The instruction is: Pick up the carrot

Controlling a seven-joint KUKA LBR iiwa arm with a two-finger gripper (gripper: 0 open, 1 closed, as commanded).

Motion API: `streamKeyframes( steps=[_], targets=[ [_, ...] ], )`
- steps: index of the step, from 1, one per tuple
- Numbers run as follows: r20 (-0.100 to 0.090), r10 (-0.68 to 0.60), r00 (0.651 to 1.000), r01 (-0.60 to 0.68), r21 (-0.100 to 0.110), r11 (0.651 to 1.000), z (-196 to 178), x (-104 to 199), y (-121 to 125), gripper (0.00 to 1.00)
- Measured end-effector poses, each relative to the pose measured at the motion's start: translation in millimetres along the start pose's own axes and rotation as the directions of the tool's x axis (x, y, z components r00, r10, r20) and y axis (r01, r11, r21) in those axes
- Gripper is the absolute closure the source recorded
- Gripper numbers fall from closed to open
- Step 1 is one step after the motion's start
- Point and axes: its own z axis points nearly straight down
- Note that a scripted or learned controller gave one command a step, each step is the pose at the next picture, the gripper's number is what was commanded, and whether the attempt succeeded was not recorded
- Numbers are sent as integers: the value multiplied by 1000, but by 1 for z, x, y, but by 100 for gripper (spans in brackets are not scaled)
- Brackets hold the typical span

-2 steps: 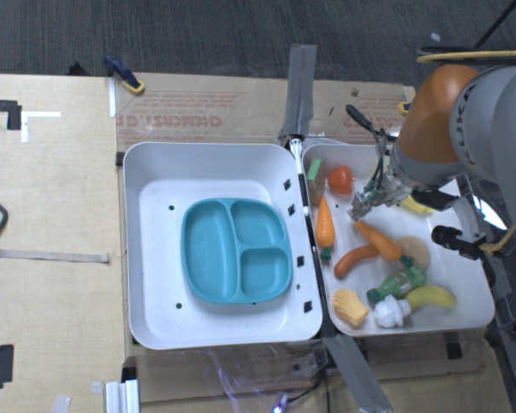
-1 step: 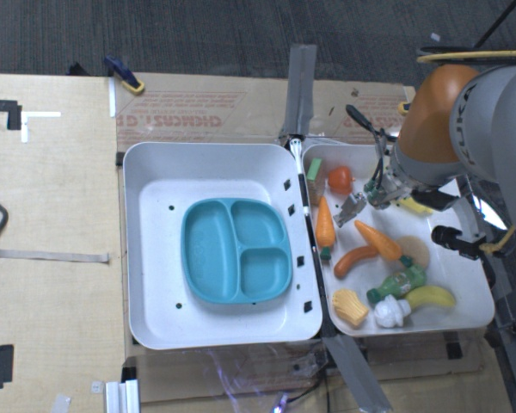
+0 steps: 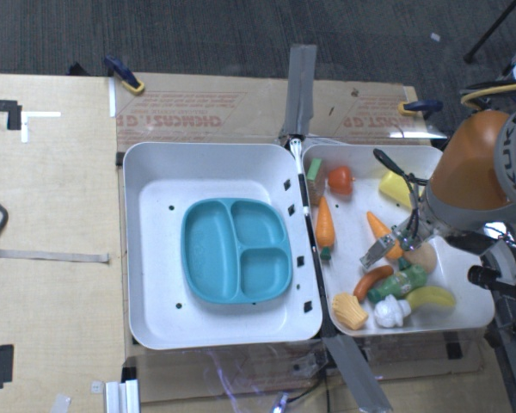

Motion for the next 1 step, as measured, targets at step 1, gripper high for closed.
streamKeyframes(
  steps=[1],
  targets=[
    [2, 2, 1000, -2, -3, 1000, -10, -1, 1, 100]
  ],
)
